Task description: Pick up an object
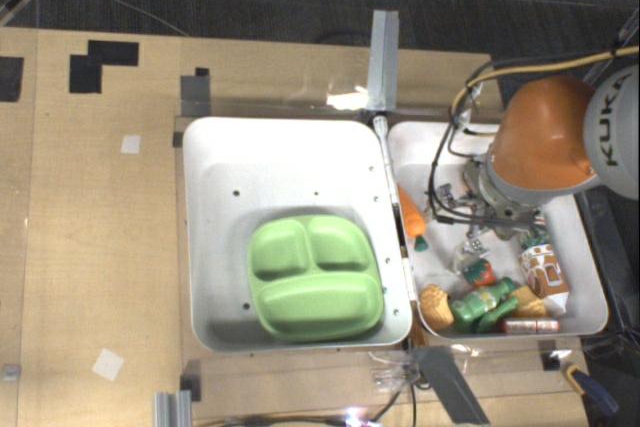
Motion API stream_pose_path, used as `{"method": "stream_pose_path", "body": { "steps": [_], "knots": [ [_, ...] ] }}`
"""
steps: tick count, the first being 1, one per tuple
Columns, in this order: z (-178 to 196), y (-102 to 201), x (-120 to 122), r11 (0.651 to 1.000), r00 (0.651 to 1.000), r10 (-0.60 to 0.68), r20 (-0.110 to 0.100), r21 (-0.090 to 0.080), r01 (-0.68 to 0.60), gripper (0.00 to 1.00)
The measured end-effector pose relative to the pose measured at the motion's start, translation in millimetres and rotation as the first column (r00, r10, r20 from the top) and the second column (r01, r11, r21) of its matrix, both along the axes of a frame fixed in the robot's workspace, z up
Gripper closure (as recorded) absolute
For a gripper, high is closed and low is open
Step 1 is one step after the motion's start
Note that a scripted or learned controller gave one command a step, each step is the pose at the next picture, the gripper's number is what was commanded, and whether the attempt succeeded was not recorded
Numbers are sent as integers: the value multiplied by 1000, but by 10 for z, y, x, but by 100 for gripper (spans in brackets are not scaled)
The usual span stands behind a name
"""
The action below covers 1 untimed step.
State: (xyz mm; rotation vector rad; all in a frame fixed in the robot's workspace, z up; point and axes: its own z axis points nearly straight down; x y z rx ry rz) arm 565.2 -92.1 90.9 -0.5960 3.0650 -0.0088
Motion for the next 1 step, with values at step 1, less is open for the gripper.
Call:
{"method": "stream_pose_path", "body": {
  "steps": [1],
  "knots": [
    [7, -35, -318, 996, 996, 90, 5, -2, -90, 0]
  ]
}}
